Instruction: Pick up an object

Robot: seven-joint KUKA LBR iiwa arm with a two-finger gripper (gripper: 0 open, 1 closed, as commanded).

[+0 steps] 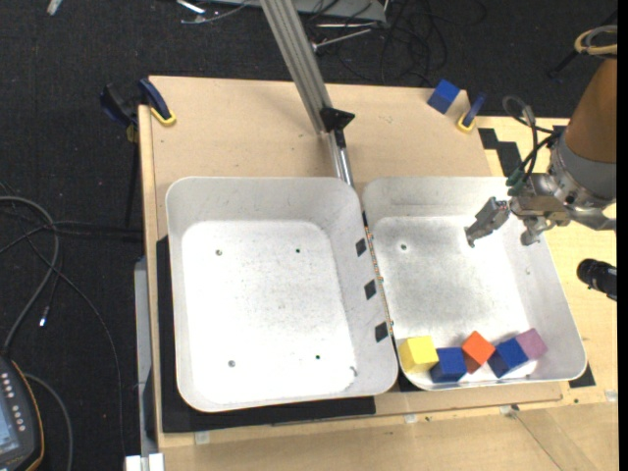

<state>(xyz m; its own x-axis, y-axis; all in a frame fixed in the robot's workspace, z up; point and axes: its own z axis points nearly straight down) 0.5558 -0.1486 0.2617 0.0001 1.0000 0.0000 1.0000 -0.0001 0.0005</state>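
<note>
The objects to pick from are small solid-coloured blocks, all gathered along the near edge of the right bin (pixel 549 292). From left to right they are a yellow block (pixel 418 351), a blue block (pixel 449 363), an orange block (pixel 478 348), a second blue block (pixel 508 356) and a pale purple block (pixel 531 342). They sit packed close, neighbours touching or nearly so, against the bin's lower wall. Each is roughly cube-like, so none has a clear long axis; the orange block and the second blue block sit turned at an angle to the bin wall, while the yellow block lies more squarely. No labels, brands or writing can be read on any of them.

The pincer (pixel 500 226) is over the upper right part of the right bin, well apart from the blocks. Its two fingers stand spread, with nothing between them. The grey arm, with its orange band, comes in from the right edge.

The left bin (pixel 186 292) sits just beside the right one on the desk (pixel 235 135). Another blue block (pixel 444 94) rests on the desk near its far right corner, outside both bins.
</note>
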